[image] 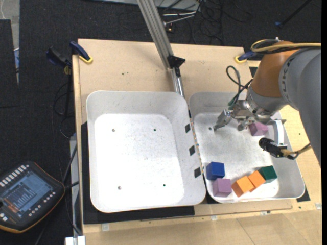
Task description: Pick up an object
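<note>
Arm [286, 80] comes in from the right and hangs over the right bin [204, 103], wrist pitched down toward its floor; gripper [231, 119] sits above the upper middle of that bin, one dark finger [220, 122] splayed left and another nearer the wrist, so the fingers look apart with nothing between them; no grasp confirmed. Likely target is the pale purple block [258, 128], just right of the gripper and partly tucked under the wrist, near the bin's right wall; it's beside the fingers, not inside them, so my read is the approach is offset and would need a shift right before closing. Block looks roughly cubic; no clear long axis; visible faces sit slightly skewed to the bin walls, but it's too occluded to call the angle. Other candidates cluster along the near edge of the right bin, presumably because the floor slopes or they were dumped there: blue cube [215, 169] closest to the divider, purple cube [222, 187] touching or nearly touching below it, then orange block [243, 183] and green block [266, 174] in a row running up to the right; the orange one is elongated, long axis pointing along that diagonal toward the green. Left bin [97, 106] lies across the divider from all of this.
</note>
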### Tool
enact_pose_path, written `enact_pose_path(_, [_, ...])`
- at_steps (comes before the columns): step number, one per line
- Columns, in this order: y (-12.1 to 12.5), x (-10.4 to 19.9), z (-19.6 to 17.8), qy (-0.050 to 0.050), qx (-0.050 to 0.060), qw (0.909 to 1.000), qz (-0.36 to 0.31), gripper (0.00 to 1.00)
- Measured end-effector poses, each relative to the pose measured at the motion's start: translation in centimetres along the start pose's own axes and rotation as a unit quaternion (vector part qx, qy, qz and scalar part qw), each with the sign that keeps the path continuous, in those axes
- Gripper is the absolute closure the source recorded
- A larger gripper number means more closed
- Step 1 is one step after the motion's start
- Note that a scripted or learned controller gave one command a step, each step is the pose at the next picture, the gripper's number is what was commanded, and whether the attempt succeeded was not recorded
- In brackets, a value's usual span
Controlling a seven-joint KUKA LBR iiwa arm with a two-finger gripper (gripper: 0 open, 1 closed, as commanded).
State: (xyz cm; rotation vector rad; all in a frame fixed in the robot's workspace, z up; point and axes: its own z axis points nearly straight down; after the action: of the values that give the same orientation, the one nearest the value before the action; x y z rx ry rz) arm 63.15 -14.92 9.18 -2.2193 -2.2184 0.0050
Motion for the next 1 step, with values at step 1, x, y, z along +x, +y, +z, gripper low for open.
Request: enact_pose_path(1, [0.19, -0.05, -1.41, -0.001, -0.004, 1.0000, 0.000, 1.00])
